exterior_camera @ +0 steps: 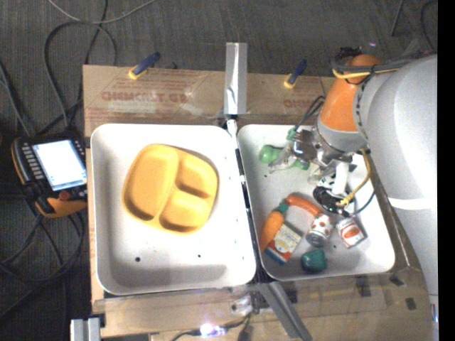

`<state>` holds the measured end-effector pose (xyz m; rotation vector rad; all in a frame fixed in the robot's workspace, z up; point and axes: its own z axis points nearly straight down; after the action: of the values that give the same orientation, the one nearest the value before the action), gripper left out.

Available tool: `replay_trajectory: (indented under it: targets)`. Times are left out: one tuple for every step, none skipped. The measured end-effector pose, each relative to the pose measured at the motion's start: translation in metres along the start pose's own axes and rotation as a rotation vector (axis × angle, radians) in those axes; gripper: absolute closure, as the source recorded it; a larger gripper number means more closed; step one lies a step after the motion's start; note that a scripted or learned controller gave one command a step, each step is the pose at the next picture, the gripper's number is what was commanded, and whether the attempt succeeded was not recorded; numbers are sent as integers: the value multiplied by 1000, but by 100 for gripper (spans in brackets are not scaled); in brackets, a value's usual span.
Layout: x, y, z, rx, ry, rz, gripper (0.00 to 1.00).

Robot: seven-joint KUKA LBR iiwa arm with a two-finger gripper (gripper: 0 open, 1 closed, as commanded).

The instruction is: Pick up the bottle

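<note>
Gripper (295, 155) is seen low in right bin (370, 261), by green object (270, 152); finger state can't be told. Orange bottle (281, 234) is lying well below it, near can (320, 229). Yellow tray (171, 187) is placed in left bin (114, 261).

Yellow tray (171, 188) in left bin (106, 261); green obj (270, 152), cans (320, 228) right.

Dark grey carpet (142, 20) strewn with black cables (71, 27) surrounds a brown bench (163, 94) bearing 2 blue clamps (144, 65).
</note>
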<state>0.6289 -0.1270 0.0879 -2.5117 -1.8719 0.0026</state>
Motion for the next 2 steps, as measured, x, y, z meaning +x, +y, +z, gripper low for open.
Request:
replay_trajectory:
  targets:
    - [6, 26, 1, 49, -24, -188, 0]
    - [1, 29, 2, 59, -9, -171, 0]
